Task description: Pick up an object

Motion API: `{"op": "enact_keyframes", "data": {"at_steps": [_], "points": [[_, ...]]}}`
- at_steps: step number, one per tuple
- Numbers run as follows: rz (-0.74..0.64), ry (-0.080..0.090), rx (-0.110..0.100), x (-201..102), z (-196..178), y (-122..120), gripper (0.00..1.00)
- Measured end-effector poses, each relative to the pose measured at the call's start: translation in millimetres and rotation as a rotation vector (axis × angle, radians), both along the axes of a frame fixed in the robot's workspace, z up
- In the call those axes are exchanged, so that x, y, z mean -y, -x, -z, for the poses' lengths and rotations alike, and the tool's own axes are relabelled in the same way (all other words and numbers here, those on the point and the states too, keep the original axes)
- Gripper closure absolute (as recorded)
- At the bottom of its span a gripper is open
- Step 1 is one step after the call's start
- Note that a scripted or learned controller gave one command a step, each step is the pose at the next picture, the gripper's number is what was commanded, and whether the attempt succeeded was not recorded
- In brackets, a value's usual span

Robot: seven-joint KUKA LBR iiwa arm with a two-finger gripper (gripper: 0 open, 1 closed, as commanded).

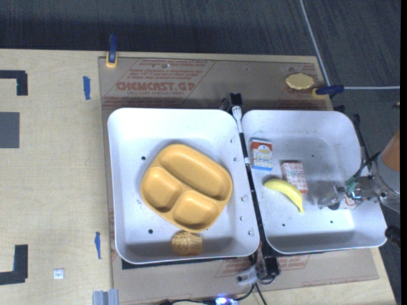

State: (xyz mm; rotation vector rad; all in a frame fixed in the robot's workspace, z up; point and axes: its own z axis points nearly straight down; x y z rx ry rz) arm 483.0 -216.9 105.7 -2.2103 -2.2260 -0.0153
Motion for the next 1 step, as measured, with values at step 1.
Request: {"op": "enact_keyframes", "data": {"at_steps": [1], "points": [[0.005, 0.010, -0.001, -87.2, -77.0, -10.4, 1.00]]}}
